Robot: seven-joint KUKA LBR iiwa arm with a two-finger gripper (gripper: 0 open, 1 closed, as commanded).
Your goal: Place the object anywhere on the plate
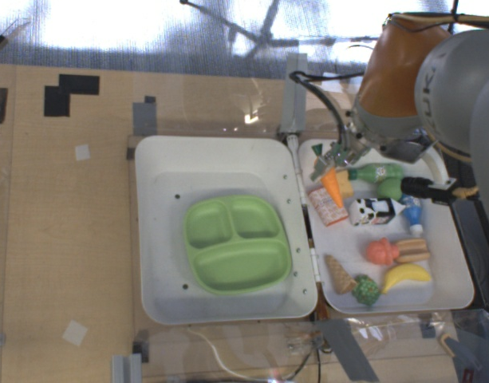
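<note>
A green plate [238, 243] with three compartments lies in the left white bin [164, 214]. My gripper [340, 156] hangs over the top left part of the right bin [459, 278], below the arm's orange band. Right beneath its tip lies an orange toy carrot [332, 186] with green leaves, its top touching or nearly touching the gripper. I cannot tell whether the carrot is held. A green bottle [380, 174] lies just to the right of the gripper.
The right bin also holds a red and white box [328, 206], a toy cow [374, 211], a blue bottle [413, 215], a hot dog [412, 250], a banana [406, 277], an ice cream cone [338, 271] and broccoli [367, 290]. A raised divider [301, 206] separates the bins.
</note>
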